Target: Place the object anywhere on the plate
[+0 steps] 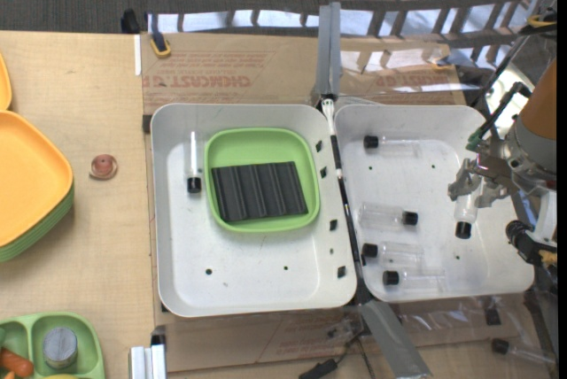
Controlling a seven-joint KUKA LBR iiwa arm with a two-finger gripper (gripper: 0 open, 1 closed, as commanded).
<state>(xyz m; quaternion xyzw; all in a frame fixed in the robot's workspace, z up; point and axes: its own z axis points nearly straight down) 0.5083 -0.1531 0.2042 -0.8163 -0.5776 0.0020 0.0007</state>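
Observation:
A green plate [216, 158] lies in the left bin [257, 280] with a black ridged block [260, 190] on it. My gripper [468, 196] hangs over the right side of the right bin [443, 280]. A clear tube with a black cap [463, 218] hangs upright between its fingers, cap down, a little above the bin floor. The gripper is far to the right of the plate.
Another clear capped tube [193, 163] lies in the left bin just left of the plate. Several more capped tubes [394, 217] lie scattered on the right bin's floor. The ridge between the bins [341, 191] separates gripper and plate. Orange plates [31, 182] sit on the bench at far left.

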